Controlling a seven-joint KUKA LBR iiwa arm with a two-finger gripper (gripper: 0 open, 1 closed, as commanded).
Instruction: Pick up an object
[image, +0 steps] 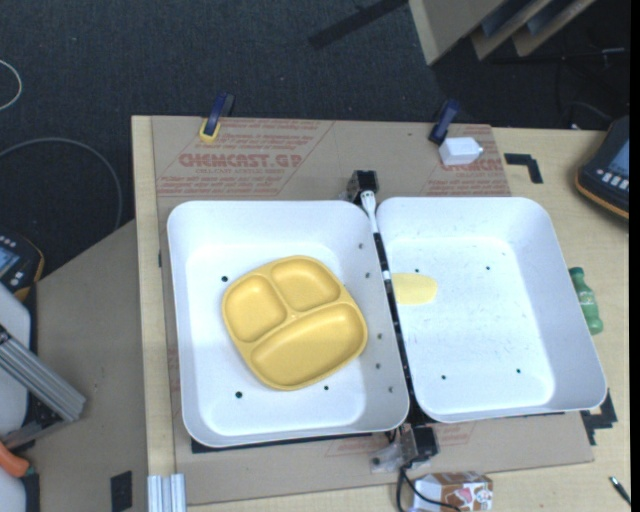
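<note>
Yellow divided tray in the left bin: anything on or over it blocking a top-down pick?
Nothing visible. The yellow divided tray lies alone on the left bin floor, uncovered; a small yellow piece sits apart in the right bin.

Overall brightness: even and fairly bright across the bench; the dark floor around it stays dim.
Glare: the left bin (190, 300) and right bin (520, 300) read near pure white, their floors partly washed out.
Shadows: soft and short; a faint grey one lies along the near rim of the yellow divided plate (293, 320), and a thin dark one under the bins' front edges.
Sheen: a mild highlight lies on the plate's raised ridges.
Focus: moderate; lettering on the cardboard sheet (240, 150) is legible but soft.
Edges: corners look slightly darker and grainier.
</note>
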